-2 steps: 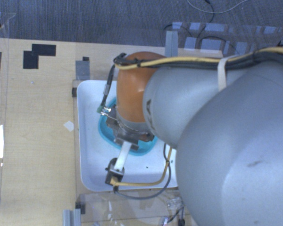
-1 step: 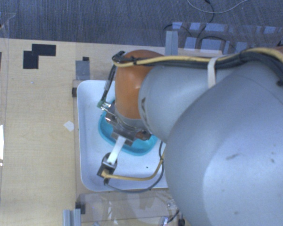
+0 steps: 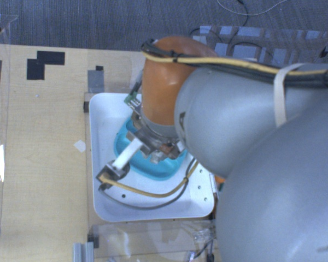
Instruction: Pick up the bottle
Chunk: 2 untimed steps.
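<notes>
Arm (image 3: 262,146): the nearest thing to the camera, a large grey body that comes in from the right and covers the right half of the tabletop.
Orange band (image 3: 164,81): sits above the wrist, over the far half of the white bin, and points down into it.
Pincer (image 3: 158,153): low inside the bin, right over the teal thing. The wrist hides most of it, so I cannot tell whether it is released or clenched, or whether it grasps anything.
Teal thing (image 3: 153,172): rounded and bright blue-green. It lies on the bin floor near the middle, with the wrist covering its upper part.
Bottle: I cannot tell whether the teal thing is the bottle. Too little of its outline shows past the wrist.
White bin (image 3: 106,124): shallow with rounded corners. Its left wall and near wall are in plain sight, and its right side runs under the arm.
Tabletop (image 3: 38,173): pale wood, stretching left of the bin.
Black marks (image 3: 44,64): flat, angular patches on the far left of the tabletop, well apart from the bin.
Carpet (image 3: 98,10): dark grey-blue floor beyond the tabletop's far edge.
Thin cable (image 3: 251,7): loops loosely on the carpet at the far right.
</notes>
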Motion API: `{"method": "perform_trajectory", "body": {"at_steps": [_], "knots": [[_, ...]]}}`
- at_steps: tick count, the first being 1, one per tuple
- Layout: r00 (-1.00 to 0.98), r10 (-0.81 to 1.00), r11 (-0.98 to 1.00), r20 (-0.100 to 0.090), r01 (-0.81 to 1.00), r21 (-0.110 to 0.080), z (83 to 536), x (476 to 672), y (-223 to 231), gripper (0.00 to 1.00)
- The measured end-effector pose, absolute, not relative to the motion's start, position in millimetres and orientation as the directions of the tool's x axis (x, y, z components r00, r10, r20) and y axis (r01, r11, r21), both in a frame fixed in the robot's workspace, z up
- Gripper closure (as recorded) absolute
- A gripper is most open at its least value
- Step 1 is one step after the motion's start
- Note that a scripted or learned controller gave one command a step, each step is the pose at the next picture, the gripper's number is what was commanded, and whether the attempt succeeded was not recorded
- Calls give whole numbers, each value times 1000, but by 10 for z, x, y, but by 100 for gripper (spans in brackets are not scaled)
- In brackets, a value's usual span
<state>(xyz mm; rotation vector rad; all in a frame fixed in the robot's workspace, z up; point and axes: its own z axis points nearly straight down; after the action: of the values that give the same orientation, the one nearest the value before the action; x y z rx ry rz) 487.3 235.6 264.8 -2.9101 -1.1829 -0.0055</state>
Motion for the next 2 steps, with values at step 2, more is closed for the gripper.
{"method": "perform_trajectory", "body": {"at_steps": [2], "knots": [[980, 201, -980, 5, 201, 0, 2876, 5221, 2114, 100]]}}
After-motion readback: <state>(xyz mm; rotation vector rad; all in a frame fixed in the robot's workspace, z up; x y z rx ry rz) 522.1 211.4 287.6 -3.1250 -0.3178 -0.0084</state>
